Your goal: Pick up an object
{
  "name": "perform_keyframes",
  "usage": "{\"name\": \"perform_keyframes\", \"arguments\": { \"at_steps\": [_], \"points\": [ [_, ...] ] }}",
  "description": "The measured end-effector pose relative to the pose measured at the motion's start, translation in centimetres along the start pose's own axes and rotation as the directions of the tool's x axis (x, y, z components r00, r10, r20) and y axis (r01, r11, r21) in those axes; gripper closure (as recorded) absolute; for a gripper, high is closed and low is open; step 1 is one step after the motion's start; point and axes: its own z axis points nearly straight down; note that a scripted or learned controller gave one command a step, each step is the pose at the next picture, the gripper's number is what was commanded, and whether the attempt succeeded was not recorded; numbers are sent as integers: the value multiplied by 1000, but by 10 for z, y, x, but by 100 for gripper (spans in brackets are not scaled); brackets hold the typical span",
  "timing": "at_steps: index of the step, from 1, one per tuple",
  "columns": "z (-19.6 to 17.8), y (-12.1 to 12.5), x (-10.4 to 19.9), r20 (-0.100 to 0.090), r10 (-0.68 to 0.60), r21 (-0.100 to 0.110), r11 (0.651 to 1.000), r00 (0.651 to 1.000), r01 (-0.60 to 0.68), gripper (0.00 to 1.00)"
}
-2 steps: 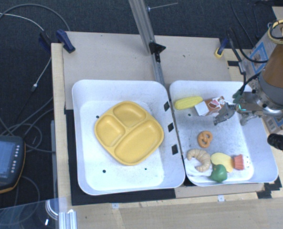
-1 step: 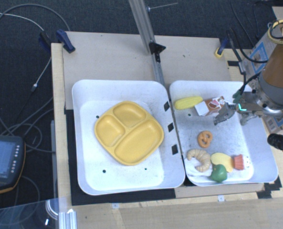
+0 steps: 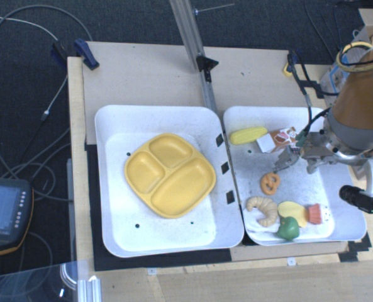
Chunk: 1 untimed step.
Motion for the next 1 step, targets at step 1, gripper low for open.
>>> {"name": "perform_keyframes", "arguments": {
  "at_steps": [1],
  "points": [
    [45,2,7,0,-1,0,1000,1000,1,0]
  ]
}}
